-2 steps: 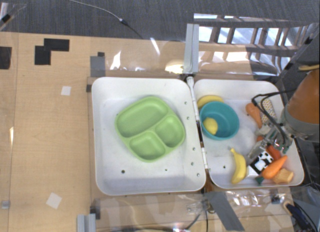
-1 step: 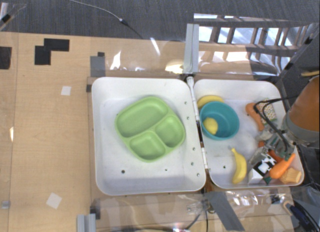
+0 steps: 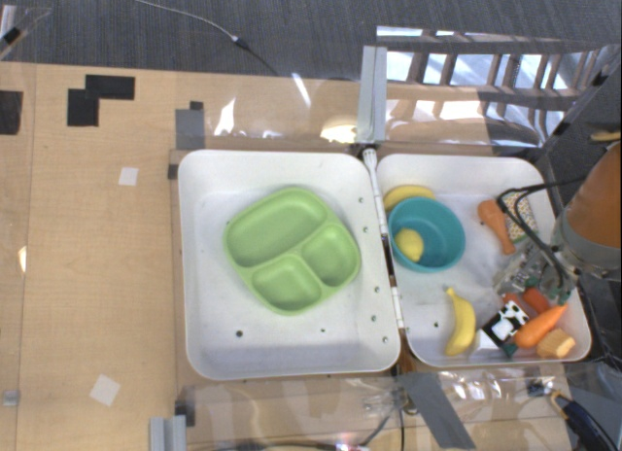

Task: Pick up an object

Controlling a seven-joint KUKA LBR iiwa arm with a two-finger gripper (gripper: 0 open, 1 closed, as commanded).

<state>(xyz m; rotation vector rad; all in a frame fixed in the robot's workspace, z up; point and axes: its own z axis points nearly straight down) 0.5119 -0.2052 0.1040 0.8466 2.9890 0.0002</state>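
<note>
Item: 1 toy carrot, lodged at 4 o'clock in the right bin beside a black-and-white block. Judged light, rigid, slick; best pinched across its middle. The gripper hovers just above it; its opening cannot be told.

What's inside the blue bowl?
A small yellow thing sits inside the blue bowl, against its left wall. Another yellow object peeks out behind the bowl; the bowl covers most of it.
</note>
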